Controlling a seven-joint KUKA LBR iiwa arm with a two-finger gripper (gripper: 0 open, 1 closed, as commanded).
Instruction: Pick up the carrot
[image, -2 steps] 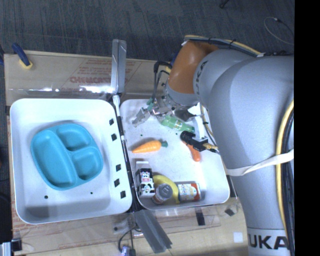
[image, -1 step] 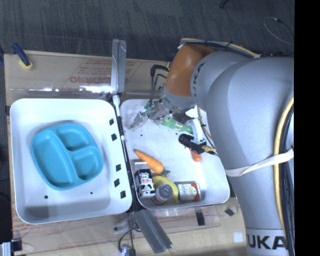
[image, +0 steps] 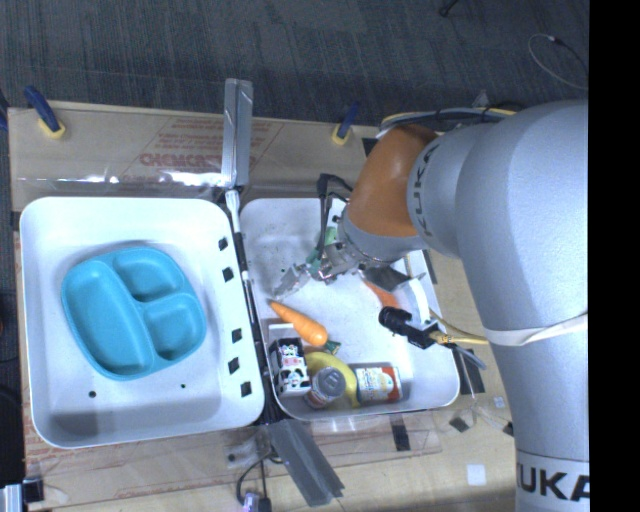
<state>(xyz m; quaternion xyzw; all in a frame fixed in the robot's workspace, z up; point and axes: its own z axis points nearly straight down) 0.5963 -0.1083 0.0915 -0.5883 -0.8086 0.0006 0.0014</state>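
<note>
Two white bins sit on the bench, and in the right bin (image: 440, 385) the carrot (image: 298, 320) lies free below the gripper (image: 290, 280), whose fingers look nearly together and empty, so it may push the carrot against the bottle (image: 352, 384).

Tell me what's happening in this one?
The arm reaches into the right bin, its gripper low over the bin floor just above the carrot. The carrot lies on the floor, not between the fingers, so it isn't picked up yet. A small carton and a bottle crowd the near edge. The left bin holds a blue divided tray.
</note>
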